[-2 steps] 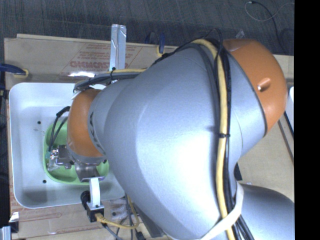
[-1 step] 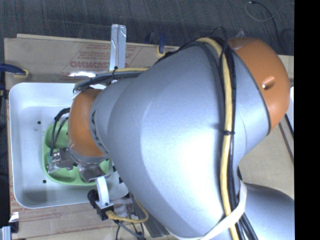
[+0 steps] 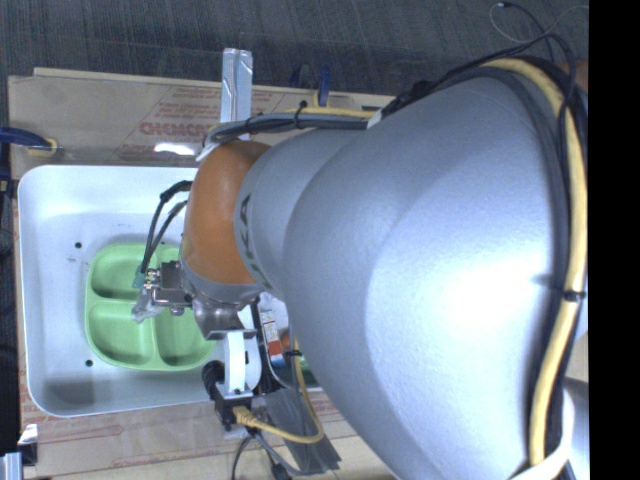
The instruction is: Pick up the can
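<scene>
So, grey arm: closest to the camera by far. It's a huge rounded housing coming in from the right, with a yellow cable running along it.
Orange band: sits just above the wrist, hanging over the bin.
Gripper: down low over the green tray. Can't tell if it's open or closed, and nothing is visibly held.
Green divided plastic tray: lies in the bin, partly under the wrist.
Can: can't pin it down. A white-and-red bit peeks out under the arm just right of the tray, and that may be it.
Shallow white bin: holds the tray.
Brown cardboard sheet: lies under the bin, reaching past its far edge — a shiny metal post stands there.
</scene>
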Controlling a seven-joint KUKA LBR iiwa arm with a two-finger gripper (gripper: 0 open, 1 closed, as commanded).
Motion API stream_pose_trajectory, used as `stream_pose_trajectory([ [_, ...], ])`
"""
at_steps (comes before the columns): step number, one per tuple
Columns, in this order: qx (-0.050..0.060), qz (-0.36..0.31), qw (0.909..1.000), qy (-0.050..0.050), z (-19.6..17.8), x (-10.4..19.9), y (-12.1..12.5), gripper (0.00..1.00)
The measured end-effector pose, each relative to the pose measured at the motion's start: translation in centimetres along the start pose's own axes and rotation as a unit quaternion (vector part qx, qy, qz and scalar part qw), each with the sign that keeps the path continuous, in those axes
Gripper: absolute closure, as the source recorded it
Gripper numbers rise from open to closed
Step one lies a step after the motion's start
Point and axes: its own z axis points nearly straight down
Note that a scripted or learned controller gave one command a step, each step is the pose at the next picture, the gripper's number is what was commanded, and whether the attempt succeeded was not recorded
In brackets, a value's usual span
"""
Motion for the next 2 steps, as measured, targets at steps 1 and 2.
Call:
stream_pose_trajectory([
  [1,0.000,0.033,0.9995,0.000,-6.6,-5.3,1.4,0.00],
  [2,0.000,-0.056,0.9985,0.001,7.0,-1.5,0.1,0.00],
])
